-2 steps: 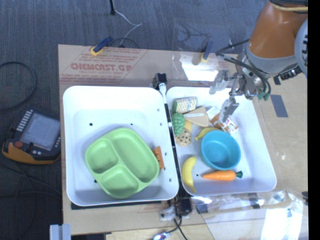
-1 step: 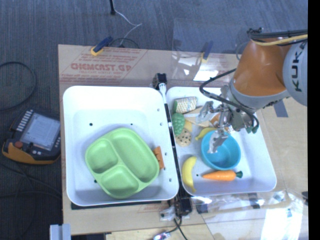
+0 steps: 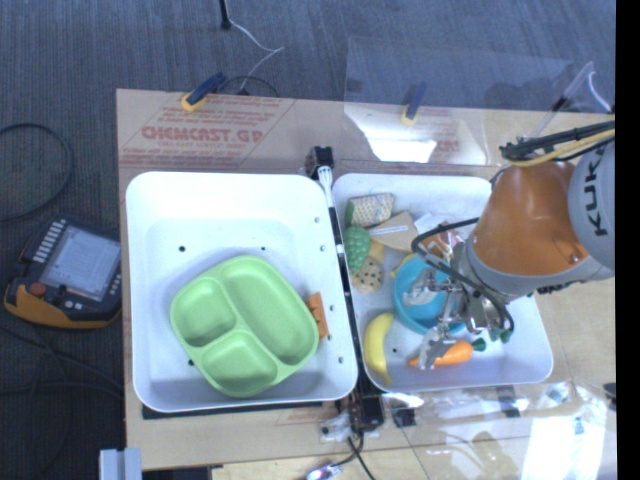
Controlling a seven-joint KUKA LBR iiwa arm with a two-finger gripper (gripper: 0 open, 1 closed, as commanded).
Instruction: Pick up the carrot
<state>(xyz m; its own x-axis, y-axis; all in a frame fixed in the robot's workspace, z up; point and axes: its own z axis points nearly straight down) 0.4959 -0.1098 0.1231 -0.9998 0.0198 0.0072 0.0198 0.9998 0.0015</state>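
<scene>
Table [image 3: 200, 138] carries two white bins; right bin [image 3: 530, 368] crowded. Arm [image 3: 530, 218] reaches in from right, over that bin. Gripper [image 3: 440, 346] low at near wall. Carrot [image 3: 452, 353] lies right there, long axis left-right, touching fingers [image 3: 432, 348]. Whether fingers grip it: cannot tell.

This is a robotics lab. A brown board worktop [image 3: 300, 138], printed with red lettering, stands on dark grey carpet [image 3: 120, 28] and carries two shallow white plastic bins [image 3: 140, 268] side by side. On the carpet left of the worktop lies a black and orange handheld control pendant with a screen [image 3: 68, 273], its black cable [image 3: 30, 158] looping behind it. A grey industrial arm with a broad orange band [image 3: 535, 223] reaches over the right-hand bin. Blue and yellow clamps [image 3: 203, 90] grip the worktop's far edge.
</scene>
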